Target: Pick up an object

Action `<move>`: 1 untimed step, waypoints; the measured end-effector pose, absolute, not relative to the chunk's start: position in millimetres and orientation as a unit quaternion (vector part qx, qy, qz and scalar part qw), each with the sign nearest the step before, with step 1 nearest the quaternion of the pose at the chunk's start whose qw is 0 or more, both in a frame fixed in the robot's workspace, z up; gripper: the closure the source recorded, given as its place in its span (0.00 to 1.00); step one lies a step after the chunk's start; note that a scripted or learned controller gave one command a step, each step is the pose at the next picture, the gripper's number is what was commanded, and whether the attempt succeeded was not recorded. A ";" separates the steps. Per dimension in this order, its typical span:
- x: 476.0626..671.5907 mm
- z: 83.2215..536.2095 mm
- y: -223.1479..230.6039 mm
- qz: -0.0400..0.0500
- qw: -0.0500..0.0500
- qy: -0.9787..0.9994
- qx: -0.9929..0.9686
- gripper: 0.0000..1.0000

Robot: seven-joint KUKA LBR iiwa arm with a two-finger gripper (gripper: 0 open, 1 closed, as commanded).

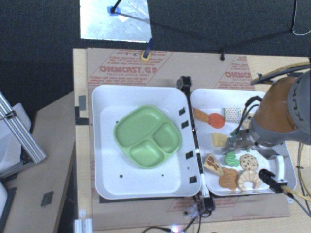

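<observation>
Claw [232,145] being lowered among food in right bin [279,192]; opening cannot be told. Green piece [231,159] just below claw, cheese [219,140] beside. Nothing being lifted yet; grasp, lift remaining.

Both white bins [104,130] look like smooth plastic with a slight sheen. The green divided plate [147,136] is matt plastic, kinda soft-looking. Under the bins there's a sheet of brown paper-faced board [131,68] with red print, flat and dull. The counter [53,144] looks like pale wood. The arm [282,111] has a glossy orange band.
</observation>
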State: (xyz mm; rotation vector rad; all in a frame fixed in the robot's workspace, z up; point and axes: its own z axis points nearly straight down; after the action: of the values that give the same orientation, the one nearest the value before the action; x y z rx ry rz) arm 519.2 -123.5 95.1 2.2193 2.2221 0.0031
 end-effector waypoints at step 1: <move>521.9 149.1 -113.0 0.002 0.003 0.709 0.705 1.00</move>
State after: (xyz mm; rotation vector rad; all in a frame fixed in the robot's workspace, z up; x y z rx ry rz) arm 521.9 -113.0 149.1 2.2121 2.2235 0.0061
